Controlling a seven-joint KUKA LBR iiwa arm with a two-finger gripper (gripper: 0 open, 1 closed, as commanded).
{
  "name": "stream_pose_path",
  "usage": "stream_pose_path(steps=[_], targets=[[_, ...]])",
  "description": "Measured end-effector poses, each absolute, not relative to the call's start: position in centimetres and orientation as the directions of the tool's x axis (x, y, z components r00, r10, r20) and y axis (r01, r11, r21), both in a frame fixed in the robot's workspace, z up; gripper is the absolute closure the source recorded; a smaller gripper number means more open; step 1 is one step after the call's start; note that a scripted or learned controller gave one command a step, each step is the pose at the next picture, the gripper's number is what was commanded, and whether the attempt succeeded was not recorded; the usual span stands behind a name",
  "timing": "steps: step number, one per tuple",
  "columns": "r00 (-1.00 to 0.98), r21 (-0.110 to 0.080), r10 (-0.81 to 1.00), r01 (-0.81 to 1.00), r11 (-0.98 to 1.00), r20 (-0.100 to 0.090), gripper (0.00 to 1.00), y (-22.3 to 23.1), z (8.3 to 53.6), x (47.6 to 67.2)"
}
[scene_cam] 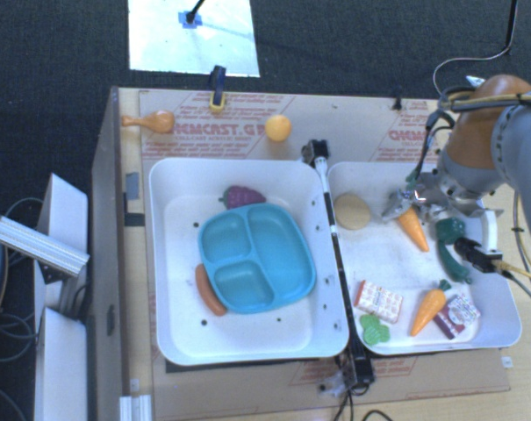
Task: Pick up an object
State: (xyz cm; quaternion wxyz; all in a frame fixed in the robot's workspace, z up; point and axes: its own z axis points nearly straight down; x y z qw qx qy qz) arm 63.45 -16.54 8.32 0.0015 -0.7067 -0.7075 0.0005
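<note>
1. Orange carrot lies in the right bin, touching the pincer just below it.
2. Pincer fingers: cannot tell if apart or together.
3. Tan round piece sits just left of pincer.

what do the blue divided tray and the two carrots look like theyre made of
Blue tray: looks like moulded plastic, smooth with a slight sheen and rounded compartment walls. The carrots: probably plastic toy food, uniform bright orange with green tops, though rubber or foam can't be ruled out from this view.
</note>
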Motion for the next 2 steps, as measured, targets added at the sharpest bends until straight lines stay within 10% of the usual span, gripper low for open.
stream_pose_path(steps=[1, 2], targets=[[-0.003, 0.002, 1.0, 1.0, 0.003, 0.0, 1.0, -16.6, 9.5, 63.6], [-0.007, 0.008, 1.0, 1.0, 0.007, 0.001, 1.0, -7.2, 19.9, 65.4]])
